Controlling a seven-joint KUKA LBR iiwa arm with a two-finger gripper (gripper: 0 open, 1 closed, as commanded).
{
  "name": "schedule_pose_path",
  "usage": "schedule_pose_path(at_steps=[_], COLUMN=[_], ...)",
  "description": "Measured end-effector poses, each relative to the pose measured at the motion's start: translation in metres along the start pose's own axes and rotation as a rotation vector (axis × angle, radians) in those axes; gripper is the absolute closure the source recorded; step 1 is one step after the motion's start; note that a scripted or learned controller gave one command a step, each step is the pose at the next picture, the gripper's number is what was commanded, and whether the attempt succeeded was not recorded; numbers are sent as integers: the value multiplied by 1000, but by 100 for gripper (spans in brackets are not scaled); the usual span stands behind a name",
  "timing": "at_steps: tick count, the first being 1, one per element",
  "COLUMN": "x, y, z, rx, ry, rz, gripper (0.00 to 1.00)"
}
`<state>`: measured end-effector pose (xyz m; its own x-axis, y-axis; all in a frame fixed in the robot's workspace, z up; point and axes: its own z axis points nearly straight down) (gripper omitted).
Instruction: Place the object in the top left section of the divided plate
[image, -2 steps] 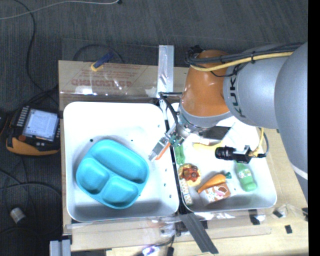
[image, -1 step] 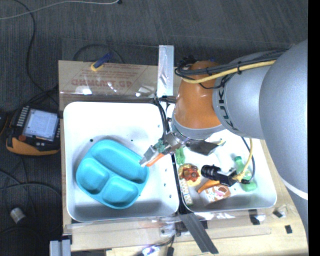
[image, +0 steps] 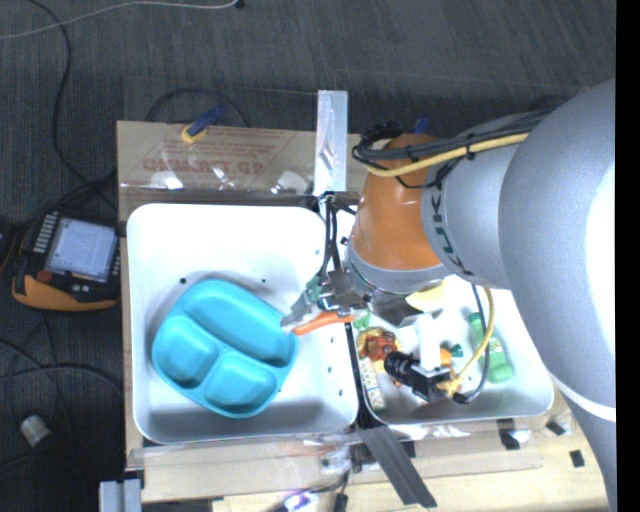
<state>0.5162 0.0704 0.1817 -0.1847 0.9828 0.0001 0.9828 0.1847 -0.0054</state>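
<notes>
Above the dividing wall between two shallow white bins, a two-finger gripper (image: 318, 312) on a grey arm with an orange band (image: 400, 225) is seen at the right edge of a turquoise plastic divided plate (image: 222, 345). A slender orange object (image: 322, 323), carrot-like in shape, is seen at the fingertips, lying nearly level and apparently pinched between them, though the grip is too small to be judged with certainty. The plate is set at a slant in the left bin (image: 170, 225), its long single section lying toward the upper right and two smaller sections toward the lower left. A heap of small mixed items (image: 440, 350), yellow, white and green among them, is left in the right bin (image: 535, 395). The orange object is judged to be short of the target section; a release from this spot could drop it onto the plate's rim or the bin floor. A shallow pinch near one end is also thought likely to let it swing or slip during travel.
</notes>
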Motion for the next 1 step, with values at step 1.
schedule_pose_path(at_steps=[1], x=[-74], y=[88], z=[-11], rx=[0], ry=[-5], rz=[221], gripper=[100])
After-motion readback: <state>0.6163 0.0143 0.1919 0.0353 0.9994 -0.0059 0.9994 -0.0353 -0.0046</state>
